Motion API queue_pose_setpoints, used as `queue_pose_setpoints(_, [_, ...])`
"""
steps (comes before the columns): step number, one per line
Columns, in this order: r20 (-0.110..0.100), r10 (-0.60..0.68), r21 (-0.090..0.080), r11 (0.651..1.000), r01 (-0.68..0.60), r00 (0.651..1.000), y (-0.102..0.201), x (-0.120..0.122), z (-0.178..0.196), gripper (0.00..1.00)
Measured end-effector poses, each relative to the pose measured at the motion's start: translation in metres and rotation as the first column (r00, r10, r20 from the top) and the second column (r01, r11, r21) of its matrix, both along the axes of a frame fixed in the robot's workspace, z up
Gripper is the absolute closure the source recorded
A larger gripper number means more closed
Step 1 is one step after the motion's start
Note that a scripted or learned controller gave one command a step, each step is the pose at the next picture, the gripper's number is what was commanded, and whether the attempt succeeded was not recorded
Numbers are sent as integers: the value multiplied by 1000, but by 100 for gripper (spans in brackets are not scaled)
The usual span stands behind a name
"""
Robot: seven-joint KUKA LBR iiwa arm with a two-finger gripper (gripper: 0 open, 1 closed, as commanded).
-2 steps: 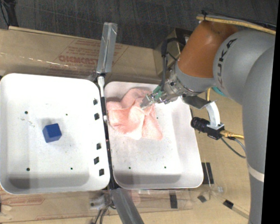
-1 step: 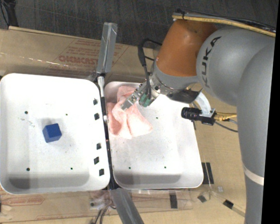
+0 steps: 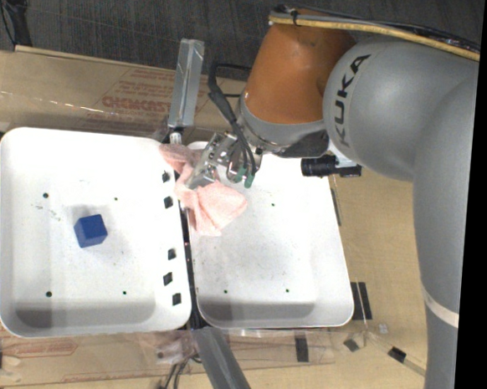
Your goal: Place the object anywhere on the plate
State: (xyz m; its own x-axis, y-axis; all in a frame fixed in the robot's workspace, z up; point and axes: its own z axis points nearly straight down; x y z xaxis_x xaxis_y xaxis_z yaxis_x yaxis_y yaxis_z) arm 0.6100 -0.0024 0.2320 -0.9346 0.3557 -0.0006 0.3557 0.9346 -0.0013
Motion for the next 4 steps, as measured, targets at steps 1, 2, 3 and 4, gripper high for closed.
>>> queue_pose_setpoints(1, [3,361,0,933,-361,933,48,7,-9,100])
queue_pose_setpoints(2, [2,362,0,932,-362,932,94,15,2,100])
queue_pose_setpoints(3, [1,363,0,932,-363,932,143,18,-8,100])
queue_pose_setpoints(4, [2,364,0,931,-364,931,196,19,-2,100])
